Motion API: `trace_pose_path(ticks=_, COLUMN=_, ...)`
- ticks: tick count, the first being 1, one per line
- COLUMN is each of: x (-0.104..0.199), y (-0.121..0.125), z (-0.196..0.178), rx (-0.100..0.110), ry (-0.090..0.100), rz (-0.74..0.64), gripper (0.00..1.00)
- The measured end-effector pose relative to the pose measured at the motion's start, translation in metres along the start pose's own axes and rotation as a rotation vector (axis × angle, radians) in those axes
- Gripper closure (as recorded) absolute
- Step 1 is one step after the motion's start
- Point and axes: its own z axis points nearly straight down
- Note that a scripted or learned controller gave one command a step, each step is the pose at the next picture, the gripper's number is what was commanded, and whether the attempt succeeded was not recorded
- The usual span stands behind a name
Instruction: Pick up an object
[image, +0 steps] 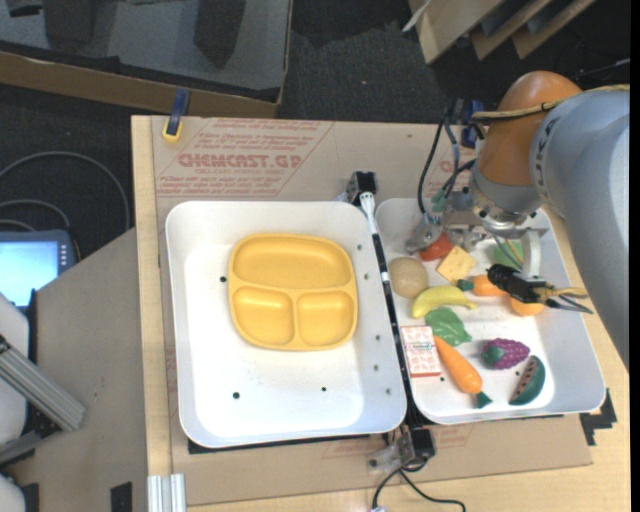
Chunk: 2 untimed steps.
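**Toy food waits in the right bin, none yet lifted**

Toy food lies crowded in the right bin (590, 385): potato (407, 276), banana (443, 298), cheese wedge (457, 264), carrot (461, 368), grapes (505, 352), green pepper (446, 325). The left bin (190, 300) carries a yellow tray (293, 289). The gripper (497, 232) hangs low over the far end of the right bin, near the cheese wedge; I cannot tell how its jaws stand. This looks like the approach step. Next calls for settling on one piece, dropping squarely around it, and closing without nudging its neighbours.
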Motion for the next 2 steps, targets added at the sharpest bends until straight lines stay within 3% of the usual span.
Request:
trace_pose_path(ticks=1, x=-0.001, y=0.003, z=-0.020, rx=-0.015, ry=-0.002, rz=0.000, gripper=1.00)
trace_pose_path(ticks=2, x=0.066, y=-0.040, z=-0.111, rx=-0.012, ry=0.001, rz=-0.003, gripper=1.00)
